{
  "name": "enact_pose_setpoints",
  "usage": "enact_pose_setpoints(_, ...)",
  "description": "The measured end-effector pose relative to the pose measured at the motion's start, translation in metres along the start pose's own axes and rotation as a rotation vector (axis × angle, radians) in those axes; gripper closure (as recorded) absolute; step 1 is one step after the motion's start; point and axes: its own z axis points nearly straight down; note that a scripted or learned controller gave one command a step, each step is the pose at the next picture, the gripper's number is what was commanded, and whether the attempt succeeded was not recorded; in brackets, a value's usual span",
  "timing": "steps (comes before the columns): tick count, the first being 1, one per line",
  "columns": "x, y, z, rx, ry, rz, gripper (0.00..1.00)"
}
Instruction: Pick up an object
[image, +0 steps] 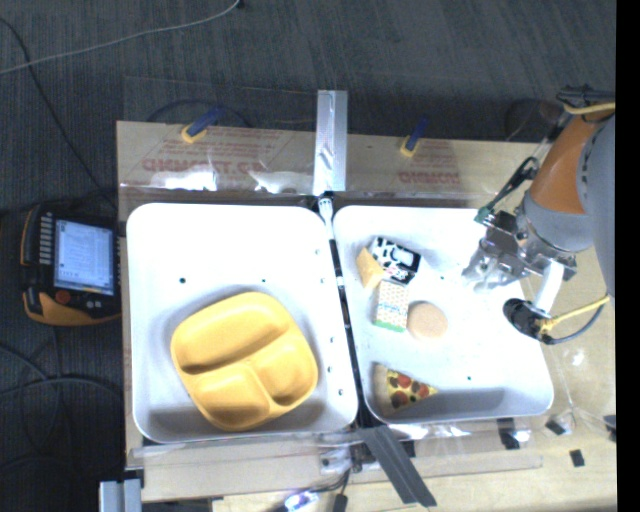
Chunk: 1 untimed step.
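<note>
My gripper (484, 270) hangs over the right part of the right bin (500, 385), with nothing seen between its fingers. To its left lie several small objects: a black-and-white patterned item (397, 257), a tan wedge (369, 268), a pale speckled packet (392, 306) and a round tan cookie (428, 320). A pizza slice toy (403, 388) lies near the bin's front wall. The gripper stands apart from all of them, about a hand's width right of the cookie.
The left bin (160, 250) holds a yellow divided tray (244, 358). A metal post (331, 140) rises at the back between the bins. An orange-and-black handheld device (70, 265) lies left of the bench. Yellow clamps (200, 125) sit on the back board.
</note>
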Motion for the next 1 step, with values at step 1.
enact_pose_setpoints(1,0.0110,-0.0778,0.0838,-0.013,0.007,0.072,1.00)
